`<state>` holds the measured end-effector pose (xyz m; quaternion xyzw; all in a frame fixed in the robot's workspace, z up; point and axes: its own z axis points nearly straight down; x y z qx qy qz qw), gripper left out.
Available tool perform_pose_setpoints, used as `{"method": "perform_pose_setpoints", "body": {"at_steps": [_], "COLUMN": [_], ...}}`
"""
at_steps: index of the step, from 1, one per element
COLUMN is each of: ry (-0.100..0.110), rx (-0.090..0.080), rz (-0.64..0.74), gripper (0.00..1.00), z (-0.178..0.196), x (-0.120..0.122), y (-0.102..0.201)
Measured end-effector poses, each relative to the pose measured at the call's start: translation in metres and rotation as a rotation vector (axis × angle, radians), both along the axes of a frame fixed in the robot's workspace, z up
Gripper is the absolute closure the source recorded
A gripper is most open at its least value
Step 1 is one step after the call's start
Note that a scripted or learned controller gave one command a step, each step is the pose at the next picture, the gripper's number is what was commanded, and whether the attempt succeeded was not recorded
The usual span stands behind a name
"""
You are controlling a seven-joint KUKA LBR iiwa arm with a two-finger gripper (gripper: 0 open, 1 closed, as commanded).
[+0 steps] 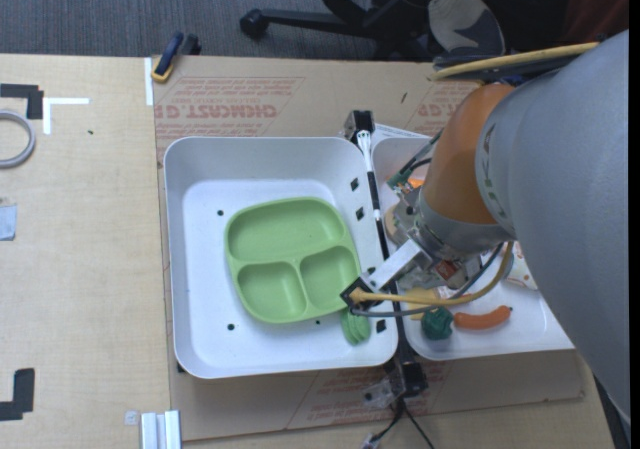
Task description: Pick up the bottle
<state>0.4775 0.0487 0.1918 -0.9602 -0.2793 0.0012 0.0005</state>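
not lifted yet, going by the view. guessing the small green thing in the 5 o'clock corner of the left bin (195,237) is the bottle (357,326), lying just beside the green plate (290,257), though too small to be sure. spotted the tool (415,277) low over the rim between the bins, with the bottle near, at roughly its 8 o'clock. can't tell whether the tool is apart or together. left to do: close in, grip, lift.
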Motion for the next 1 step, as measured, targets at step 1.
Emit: {"method": "perform_pose_setpoints", "body": {"at_steps": [1], "ry": [0.0], "rx": [0.0], "rz": [0.089], "gripper": [1.0], "z": [0.0265], "x": [0.0], "y": [0.0581]}}
